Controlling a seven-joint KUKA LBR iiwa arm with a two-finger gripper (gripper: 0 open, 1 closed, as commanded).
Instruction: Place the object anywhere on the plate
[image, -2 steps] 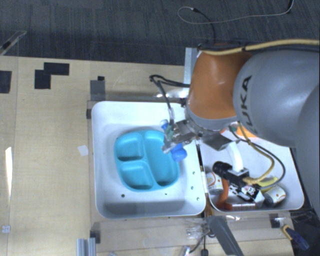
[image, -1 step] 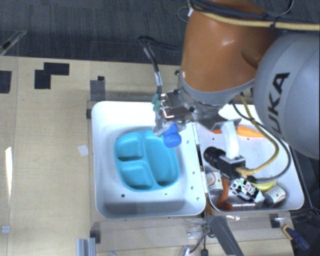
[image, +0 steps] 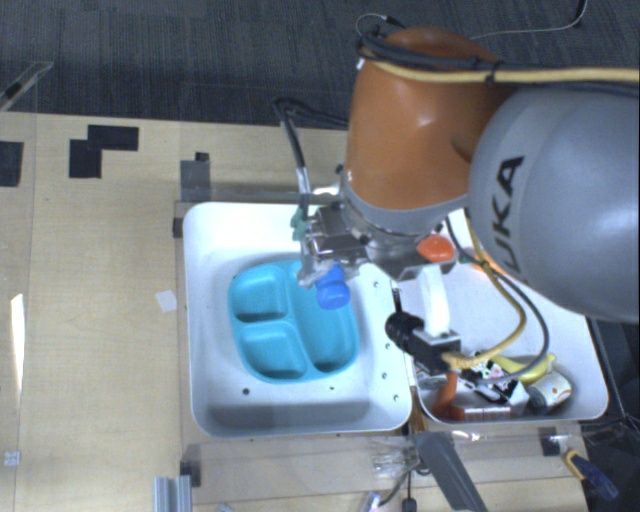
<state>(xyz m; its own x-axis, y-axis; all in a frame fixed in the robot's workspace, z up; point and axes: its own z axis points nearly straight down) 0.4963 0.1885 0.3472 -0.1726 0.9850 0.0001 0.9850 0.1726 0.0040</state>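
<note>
Right bin (image: 590, 400), near end: leftover clutter, well clear of the work. Left bin (image: 205, 300) holds the blue sectioned plate (image: 275, 335). Gripper (image: 322, 268) hangs over the plate's far-right compartment, jaws clamped on the small blue object (image: 332, 293), low enough that a release should land it inside.

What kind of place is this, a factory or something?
More likely a robotics lab or test bench. A KUKA arm reaches over two white bins; one holds a blue divided plate, the other small mixed objects, like a practice setup.
</note>
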